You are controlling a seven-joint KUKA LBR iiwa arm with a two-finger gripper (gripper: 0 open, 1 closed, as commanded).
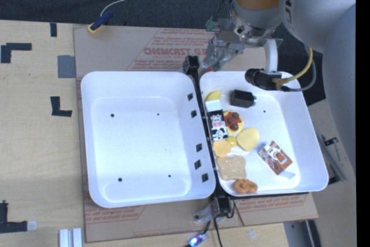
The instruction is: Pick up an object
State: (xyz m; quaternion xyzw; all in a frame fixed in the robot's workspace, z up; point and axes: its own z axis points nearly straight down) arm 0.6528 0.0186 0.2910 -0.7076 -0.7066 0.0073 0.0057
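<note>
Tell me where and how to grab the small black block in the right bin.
Take the small black rectangular block across its short sides, coming straight down from above. It lies flat and slightly slanted on the floor of the right white bin, apart from the pile of food pieces, so there appears to be free floor all round it for the fingers. The claw probably needs turning to match the slant.
</note>
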